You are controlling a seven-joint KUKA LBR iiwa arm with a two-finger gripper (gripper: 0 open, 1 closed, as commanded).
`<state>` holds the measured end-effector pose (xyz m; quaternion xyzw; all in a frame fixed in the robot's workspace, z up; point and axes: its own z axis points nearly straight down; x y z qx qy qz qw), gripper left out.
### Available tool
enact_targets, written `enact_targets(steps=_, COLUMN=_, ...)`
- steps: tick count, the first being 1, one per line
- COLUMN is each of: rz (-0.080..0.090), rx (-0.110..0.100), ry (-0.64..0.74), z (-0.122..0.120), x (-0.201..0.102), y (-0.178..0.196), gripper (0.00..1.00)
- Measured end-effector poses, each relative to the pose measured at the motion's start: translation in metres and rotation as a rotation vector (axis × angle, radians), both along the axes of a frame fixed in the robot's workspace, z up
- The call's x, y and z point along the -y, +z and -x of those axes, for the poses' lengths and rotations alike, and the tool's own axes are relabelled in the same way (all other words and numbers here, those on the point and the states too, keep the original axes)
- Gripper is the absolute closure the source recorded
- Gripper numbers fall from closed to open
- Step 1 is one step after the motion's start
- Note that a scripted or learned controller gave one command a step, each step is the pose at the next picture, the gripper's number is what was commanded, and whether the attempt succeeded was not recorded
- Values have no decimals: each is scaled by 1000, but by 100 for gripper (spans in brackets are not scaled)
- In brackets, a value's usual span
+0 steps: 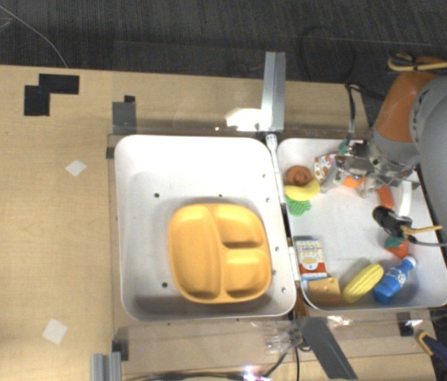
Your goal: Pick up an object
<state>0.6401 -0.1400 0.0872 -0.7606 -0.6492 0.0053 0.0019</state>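
- Wooden bench is carrying two shallow white bins side by side, with dark floor showing past its far edge.
- Left bin is holding one thing, a yellow divided plate. It is lying flat toward the near side, with one big compartment on its left and two smaller ones on its right.
- Right bin is holding all the small clutter, so every pickable object is sitting in here.
- A brown-orange round toy is sitting in the far left corner by the divider. A yellow piece is touching it just below, and a green bristly piece is lying just nearer.
- A small red-and-white carton is lying along the left wall. A brown block is touching its near end in the near left corner.
- A yellow corn cob toy is lying tilted near the front edge, with a blue bottle pressing against its right side.
- A red-orange piece is lying near the right wall, just above the bottle.
- The grey arm is reaching in from the right, orange band showing.
- The gripper is hanging over the far part of the right bin, close to a small orange item. How wide it is standing cannot be told, and whether it is touching that item cannot be told either.
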Motion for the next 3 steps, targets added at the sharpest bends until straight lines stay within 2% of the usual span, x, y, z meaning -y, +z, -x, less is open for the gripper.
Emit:
enact_targets(steps=1, rz=3, rx=10, ry=11, z=-3, x=-1, y=14, gripper=100)
enact_targets(steps=2, rz=3, rx=5, ry=11, z=-2, x=-1, y=12, gripper=0)
enact_targets(steps=3, rz=-1, rx=18, ry=-80, z=19, x=-22, y=1, gripper=0)
